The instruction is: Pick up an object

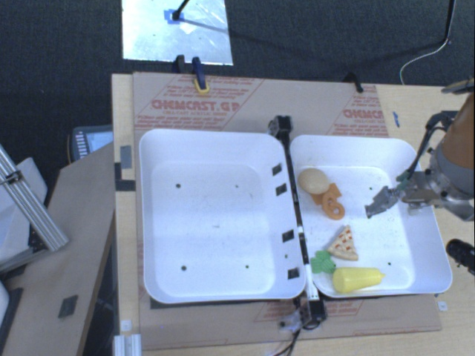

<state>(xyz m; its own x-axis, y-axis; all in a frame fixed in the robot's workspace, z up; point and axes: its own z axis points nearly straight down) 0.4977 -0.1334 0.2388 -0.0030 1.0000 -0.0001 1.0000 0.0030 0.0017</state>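
— 2 white bins sat side by side; where was the arm?

— It reached in over the right bin's (415,154) right edge, wrist above that rim, the gripper (377,203) stretched toward the bin's middle and tilted down. The left bin (215,213) lay beyond it.

— And the pincer?

— Its fingers looked narrowly parted with nothing between them, poised over bare bin floor.

— The objects?

— All lay toward the right bin's left edge, apart from the gripper. An orange ring (333,208) was nearest, touching a tan round piece (313,180) toward the far-left corner. A pizza slice (344,244) lay nearer the front edge; a green piece (322,262) and yellow corn (357,278) sat at the front-left corner.
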